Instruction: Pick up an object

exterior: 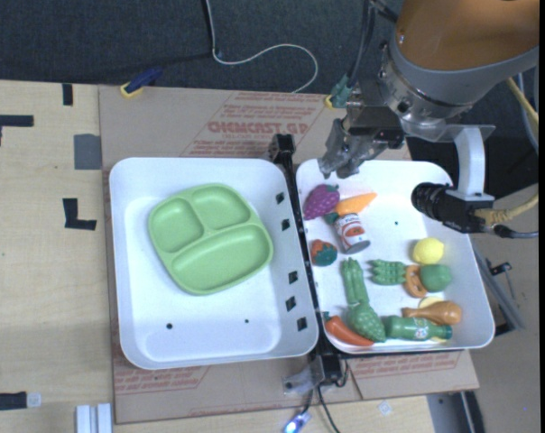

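Claw [337, 164] hangs above right bin's [466, 242] far-left corner, fingers narrow, nothing between them. Nearest target: purple grapes [321, 200] just below. Widen, descend straight, straddle grapes, avoid bin wall.

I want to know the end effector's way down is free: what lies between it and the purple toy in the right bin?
In the camera view, nothing: only bare white bin wall separates the end effector from the purple toy.
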You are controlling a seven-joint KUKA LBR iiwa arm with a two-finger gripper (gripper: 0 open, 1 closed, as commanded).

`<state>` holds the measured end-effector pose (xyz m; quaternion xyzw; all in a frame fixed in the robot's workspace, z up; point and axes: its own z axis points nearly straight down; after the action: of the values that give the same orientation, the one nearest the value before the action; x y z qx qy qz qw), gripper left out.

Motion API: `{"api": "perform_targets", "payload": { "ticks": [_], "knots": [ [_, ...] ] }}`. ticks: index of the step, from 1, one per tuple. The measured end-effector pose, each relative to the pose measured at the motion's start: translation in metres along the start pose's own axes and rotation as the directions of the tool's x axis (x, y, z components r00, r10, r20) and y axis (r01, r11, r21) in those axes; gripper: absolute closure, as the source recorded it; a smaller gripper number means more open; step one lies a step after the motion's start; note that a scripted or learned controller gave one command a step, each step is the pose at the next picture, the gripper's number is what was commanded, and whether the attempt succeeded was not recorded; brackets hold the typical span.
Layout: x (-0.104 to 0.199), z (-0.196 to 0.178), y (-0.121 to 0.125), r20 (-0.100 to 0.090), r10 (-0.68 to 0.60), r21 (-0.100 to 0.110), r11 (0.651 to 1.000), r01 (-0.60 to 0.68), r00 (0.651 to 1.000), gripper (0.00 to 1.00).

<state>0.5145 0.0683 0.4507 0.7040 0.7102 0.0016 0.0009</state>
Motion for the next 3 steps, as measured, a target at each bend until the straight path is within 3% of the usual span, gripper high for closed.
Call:
{"api": "perform_targets", "payload": {
  "ticks": [1,2,3],
  "knots": [
    [0.008,0.086,-0.034,0.003,0.008,0.016,1.000,-0.008,1.000,1.00],
    [-0.043,0.027,-0.031,0.002,0.011,0.001,1.000,-0.011,1.000,1.00],
    [-0.022,-0.091,-0.030,0.000,0.005,-0.008,1.000,-0.005,1.000,1.00]
  ]
}}
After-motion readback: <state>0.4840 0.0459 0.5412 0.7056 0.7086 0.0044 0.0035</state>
